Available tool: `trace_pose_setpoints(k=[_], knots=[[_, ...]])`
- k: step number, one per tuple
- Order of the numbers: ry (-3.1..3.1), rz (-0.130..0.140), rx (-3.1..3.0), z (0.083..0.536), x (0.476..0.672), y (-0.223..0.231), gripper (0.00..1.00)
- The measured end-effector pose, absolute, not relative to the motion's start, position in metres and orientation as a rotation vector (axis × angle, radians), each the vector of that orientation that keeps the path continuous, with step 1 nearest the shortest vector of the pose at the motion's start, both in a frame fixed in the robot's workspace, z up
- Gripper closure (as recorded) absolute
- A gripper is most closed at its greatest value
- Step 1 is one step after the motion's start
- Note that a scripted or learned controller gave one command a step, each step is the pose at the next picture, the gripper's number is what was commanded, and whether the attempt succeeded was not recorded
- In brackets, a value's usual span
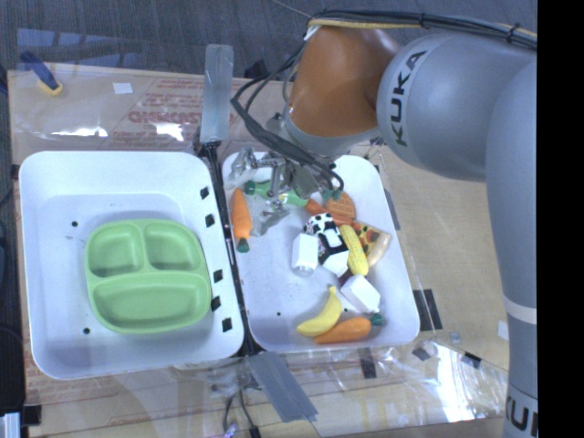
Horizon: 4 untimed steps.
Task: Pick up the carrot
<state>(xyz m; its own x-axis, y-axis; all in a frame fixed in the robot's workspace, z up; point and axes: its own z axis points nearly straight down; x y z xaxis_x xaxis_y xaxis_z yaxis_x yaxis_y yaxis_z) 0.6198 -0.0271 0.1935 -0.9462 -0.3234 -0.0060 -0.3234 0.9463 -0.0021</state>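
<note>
- Reaching in from the upper right of the frame, the arm [456,89] hangs over the upper part of the right bin [274,327]; its orange band sits at upper centre.
- Gripper [274,194] is low in the right bin's upper left, below the orange band, with cables looped around it. Whether it is released or clenched: cannot tell, metal parts and cables blur together. Nothing is seen grasped.
- One carrot [241,217] lies along the right bin's left wall, just left of the gripper, pointing up-down in the frame, green end at the bottom. Contact with the gripper cannot be judged.
- A second carrot [345,329] lies at the bin's lower edge, touching a banana [322,318] on its left.
- Centre-right of this bin holds a cluster: a black-and-white toy [326,231], a white block [304,252], a corn cob [354,249], a pizza slice [372,242], another white block [359,292], and an orange item [341,207] at the top.
- Left bin [55,181] holds a green tray [146,275] with three compartments, roughly centred.
- Both bins sit side by side on a bench under clear plastic sheet.
</note>
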Motion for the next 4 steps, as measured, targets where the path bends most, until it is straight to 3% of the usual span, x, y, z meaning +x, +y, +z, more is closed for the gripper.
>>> trace_pose_setpoints(k=[2,3,4], knots=[[3.062,-0.001,-0.675,0.193,0.627,-0.020,0.00],[2.990,0.000,-0.962,0.192,0.623,-0.007,0.00],[2.971,0.000,-1.024,0.192,0.616,-0.027,0.00]])
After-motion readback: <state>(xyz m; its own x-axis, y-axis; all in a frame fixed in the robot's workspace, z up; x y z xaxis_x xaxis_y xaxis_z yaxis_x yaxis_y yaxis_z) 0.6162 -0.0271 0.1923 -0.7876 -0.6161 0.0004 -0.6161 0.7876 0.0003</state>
